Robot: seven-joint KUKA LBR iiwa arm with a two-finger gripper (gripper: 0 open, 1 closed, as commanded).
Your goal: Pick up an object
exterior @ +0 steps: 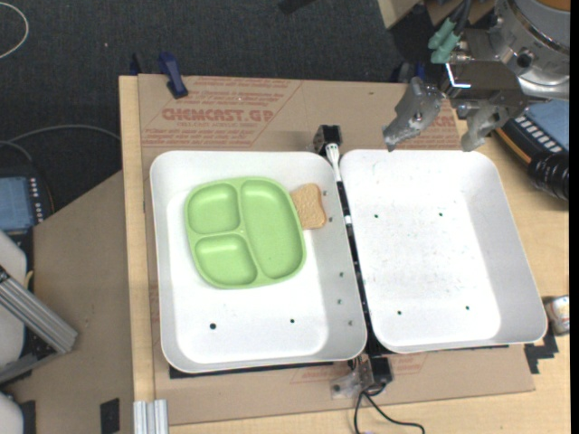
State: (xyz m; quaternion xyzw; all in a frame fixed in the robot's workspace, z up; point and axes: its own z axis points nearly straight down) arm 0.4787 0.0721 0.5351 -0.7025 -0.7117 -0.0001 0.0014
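Lying in the left bin [172,269], a green divided plate [244,233] is seen with a tan cracker-like piece [310,206] touching its right rim — likely light, stiff, best pinched at the rim. The gripper [439,129] is held above the right bin's [507,242] far edge, fingers apart — nothing between them.

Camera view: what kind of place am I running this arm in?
Probably a robotics lab bench: two white bins clamped on a cardboard sheet, loose cables on dark carpet, and a green divided plate as a test object.
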